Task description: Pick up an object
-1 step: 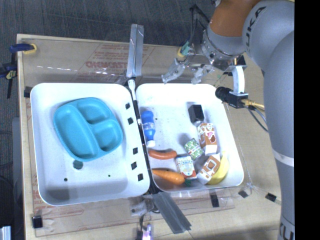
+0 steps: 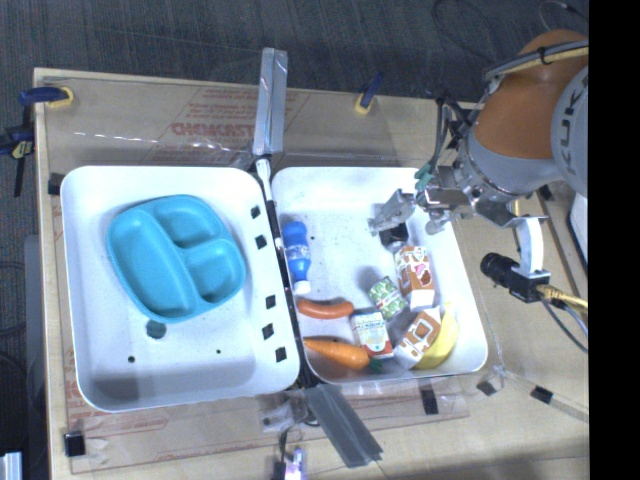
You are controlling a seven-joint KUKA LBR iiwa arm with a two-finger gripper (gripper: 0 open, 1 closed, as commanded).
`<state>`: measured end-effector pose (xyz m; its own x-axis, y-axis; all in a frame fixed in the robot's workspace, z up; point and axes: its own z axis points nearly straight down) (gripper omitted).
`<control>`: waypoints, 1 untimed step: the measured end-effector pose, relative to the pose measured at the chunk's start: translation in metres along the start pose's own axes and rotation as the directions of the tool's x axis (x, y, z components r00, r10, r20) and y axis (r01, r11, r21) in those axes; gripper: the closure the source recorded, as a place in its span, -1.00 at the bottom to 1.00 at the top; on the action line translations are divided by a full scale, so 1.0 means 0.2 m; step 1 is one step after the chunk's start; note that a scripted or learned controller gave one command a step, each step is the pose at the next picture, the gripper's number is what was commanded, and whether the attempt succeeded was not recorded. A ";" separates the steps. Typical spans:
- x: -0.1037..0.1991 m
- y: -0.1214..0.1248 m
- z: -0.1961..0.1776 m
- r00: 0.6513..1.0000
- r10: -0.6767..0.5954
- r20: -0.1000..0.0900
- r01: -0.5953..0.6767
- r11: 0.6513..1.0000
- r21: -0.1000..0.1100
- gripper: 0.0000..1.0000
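The carrot [image 2: 337, 352] lay nearest the lens, at six o'clock in the right bin [image 2: 345, 190], with a sausage [image 2: 325, 307] just above it, a banana [image 2: 444, 340] at five o'clock and small cartons [image 2: 415, 273] crowded between. A blue-capped bottle [image 2: 295, 251] rested along the nine o'clock wall. The hand [image 2: 400, 211] hovered at one o'clock over the bin; whether it was released or clenched could not be told, and nothing showed in it. Risk: the cartons touched, so a descent might wedge between two or knock one aside. The left bin [image 2: 90, 368] held a blue divided plate [image 2: 178, 256].

Red mirrored lettering on bench sheet [image 2: 215, 118], printed cartons [image 2: 414, 273], none readable
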<state>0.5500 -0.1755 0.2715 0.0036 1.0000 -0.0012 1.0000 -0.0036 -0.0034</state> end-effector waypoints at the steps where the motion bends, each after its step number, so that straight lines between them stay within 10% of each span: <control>1: -0.12 -0.37 0.30 0.999 -0.042 -0.001 0.042 0.999 0.001 -1.00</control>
<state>0.4762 -0.1990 0.2120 -0.0385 0.9993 0.0003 0.9992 0.0385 -0.0040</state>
